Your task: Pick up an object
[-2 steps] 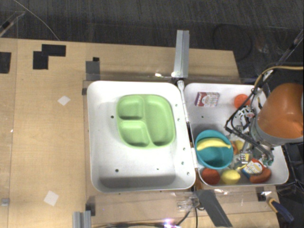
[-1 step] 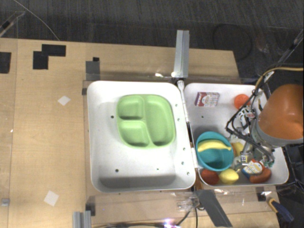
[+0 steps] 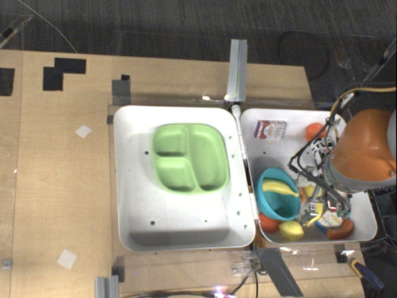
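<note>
Fig., L→R. Tabletop (image 3: 56,185) bears two white bins. L bin (image 3: 133,185): green divided tray (image 3: 189,157), lying flat. R bin (image 3: 366,222): cluttered w/ pick candidates, i.e. small carton (image 3: 270,130), blue bowl (image 3: 277,195) w/ banana (image 3: 279,189) inside, lemon (image 3: 291,230), tomato (image 3: 268,223). Pincer (image 3: 319,207) low among R-bin items, prob. seeking a grasp; cables hide it, so opening & hold can't be judged.

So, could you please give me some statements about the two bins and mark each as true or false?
1. The green divided plate lies in the left bin. True.
2. The blue bowl sits in the left bin. False: it is in the right bin.
3. A yellow piece lies inside the blue bowl. True.
4. The arm reaches over the left bin. False: it is over the right bin.
5. The small white card lies near the right bin's far edge. True.
</note>
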`<move>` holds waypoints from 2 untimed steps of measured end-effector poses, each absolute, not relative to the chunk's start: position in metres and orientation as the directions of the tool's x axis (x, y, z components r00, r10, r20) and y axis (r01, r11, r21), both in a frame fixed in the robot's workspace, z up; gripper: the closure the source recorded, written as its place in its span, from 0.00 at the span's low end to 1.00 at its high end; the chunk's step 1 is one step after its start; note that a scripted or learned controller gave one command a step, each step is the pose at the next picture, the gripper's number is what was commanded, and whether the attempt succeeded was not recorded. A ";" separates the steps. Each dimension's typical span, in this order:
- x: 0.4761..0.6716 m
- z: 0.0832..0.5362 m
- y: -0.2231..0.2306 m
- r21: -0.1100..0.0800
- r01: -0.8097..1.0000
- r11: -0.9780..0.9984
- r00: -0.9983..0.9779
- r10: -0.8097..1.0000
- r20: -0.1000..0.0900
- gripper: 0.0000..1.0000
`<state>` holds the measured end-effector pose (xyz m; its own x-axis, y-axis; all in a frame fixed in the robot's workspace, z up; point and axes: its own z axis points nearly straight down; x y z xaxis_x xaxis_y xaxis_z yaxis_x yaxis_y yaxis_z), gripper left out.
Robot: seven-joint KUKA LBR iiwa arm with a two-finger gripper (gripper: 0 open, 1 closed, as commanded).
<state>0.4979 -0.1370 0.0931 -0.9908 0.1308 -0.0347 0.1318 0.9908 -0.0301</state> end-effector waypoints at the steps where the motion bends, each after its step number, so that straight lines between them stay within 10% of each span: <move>1: 0.494 0.093 -0.141 -0.019 0.133 0.991 -0.990 0.133 -0.038 0.00; 2: 0.498 0.107 -0.146 -0.027 0.134 0.991 -0.990 0.132 -0.053 1.00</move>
